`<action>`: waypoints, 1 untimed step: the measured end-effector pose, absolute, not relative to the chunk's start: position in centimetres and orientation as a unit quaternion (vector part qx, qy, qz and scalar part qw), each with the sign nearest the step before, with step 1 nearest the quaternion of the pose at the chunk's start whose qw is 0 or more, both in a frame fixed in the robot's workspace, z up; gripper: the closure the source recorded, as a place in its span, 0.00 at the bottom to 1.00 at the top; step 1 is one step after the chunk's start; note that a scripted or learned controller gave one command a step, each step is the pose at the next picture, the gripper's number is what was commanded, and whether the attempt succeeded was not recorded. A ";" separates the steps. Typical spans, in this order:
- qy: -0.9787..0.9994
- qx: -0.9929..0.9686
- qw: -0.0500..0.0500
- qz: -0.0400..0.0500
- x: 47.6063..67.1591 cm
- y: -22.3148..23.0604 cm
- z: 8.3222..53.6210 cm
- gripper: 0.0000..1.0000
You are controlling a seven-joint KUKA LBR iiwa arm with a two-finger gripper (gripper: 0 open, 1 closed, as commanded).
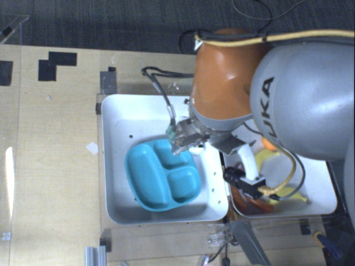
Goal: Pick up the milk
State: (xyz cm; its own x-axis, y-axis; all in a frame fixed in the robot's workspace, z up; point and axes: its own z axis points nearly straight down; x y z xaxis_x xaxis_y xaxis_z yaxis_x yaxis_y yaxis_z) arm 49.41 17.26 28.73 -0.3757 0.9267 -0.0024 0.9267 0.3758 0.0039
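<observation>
Arm [266, 87] low over left bin [116, 148], frame centre. Jaws [182, 140] above upper edge of blue divided tray [161, 176]; released or clenched, cannot tell. Milk not identifiable; right bin [327, 204] clutter mostly hidden under arm. Step: search/approach. Next: locate milk, reposition.

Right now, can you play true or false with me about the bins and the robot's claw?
1. A blue plastic divided tray lies in the left white bin. True.
2. The tray has three compartments. True.
3. The claw hangs over the wooden bench outside the bins. False: it is over the left bin, at the tray's upper edge.
4. The arm has a green band. False: the band is orange.
5. The right white bin holds yellow things. True.
</observation>
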 end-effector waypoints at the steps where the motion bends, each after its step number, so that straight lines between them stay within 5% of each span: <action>1: 0.814 0.581 0.000 -0.001 50.3 10.2 24.6 1.00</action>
State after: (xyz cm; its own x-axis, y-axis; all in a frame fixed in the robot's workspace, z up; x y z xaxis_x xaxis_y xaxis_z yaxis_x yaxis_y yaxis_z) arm 50.32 10.21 24.61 -0.3258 0.9454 -0.0008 0.9454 0.3258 -0.0009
